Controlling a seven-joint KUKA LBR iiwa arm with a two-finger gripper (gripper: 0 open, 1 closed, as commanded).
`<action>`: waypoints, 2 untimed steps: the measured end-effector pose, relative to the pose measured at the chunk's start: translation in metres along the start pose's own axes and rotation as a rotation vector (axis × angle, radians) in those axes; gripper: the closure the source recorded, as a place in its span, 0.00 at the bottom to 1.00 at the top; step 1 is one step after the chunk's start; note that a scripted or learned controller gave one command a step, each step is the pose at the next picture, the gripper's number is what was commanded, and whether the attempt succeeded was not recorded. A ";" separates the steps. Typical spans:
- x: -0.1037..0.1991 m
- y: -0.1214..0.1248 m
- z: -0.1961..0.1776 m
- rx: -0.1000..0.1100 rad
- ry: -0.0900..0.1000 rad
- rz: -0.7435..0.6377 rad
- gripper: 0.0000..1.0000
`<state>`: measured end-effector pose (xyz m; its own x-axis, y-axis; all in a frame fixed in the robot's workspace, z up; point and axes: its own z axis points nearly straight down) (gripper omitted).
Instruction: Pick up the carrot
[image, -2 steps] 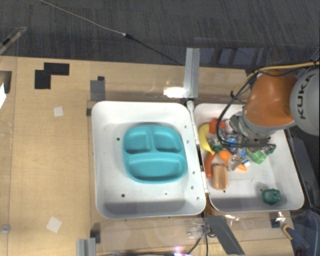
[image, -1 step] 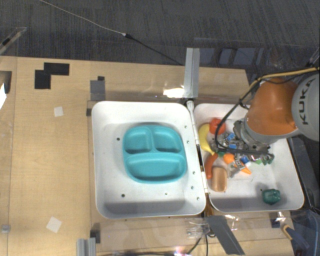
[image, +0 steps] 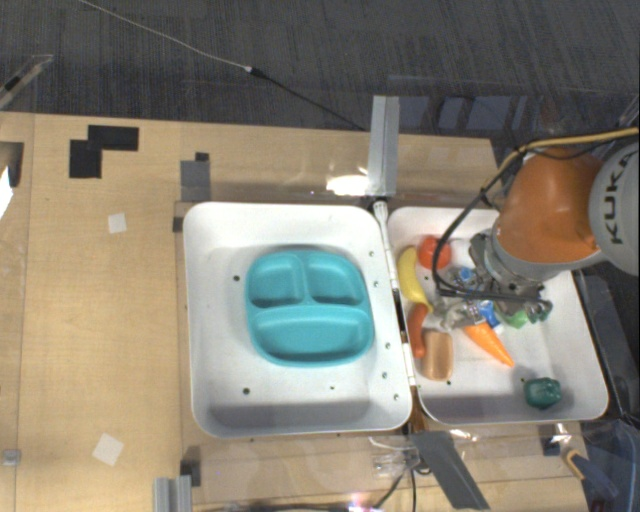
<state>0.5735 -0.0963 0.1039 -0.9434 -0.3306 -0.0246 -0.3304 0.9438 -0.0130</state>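
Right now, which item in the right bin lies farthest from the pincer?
The dark green piece, alone in the bin's near right corner. The carrot, banana and hot dog all crowd close around the pincer.

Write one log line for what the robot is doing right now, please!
stage: reaching | tool: low in right bin, beside carrot | carrot: lying in bin | left bin: teal tray

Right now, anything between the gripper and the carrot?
Nothing visible. The gripper sits low in the right bin, right at the upper end of the carrot. A green piece lies close beside it.
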 end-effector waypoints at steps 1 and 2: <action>0.000 0.000 0.001 -0.001 0.001 0.000 0.00; 0.078 -0.001 0.012 -0.007 0.009 -0.250 0.00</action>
<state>0.5008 -0.1225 0.0898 -0.8325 -0.5538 -0.0124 -0.5537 0.8326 -0.0103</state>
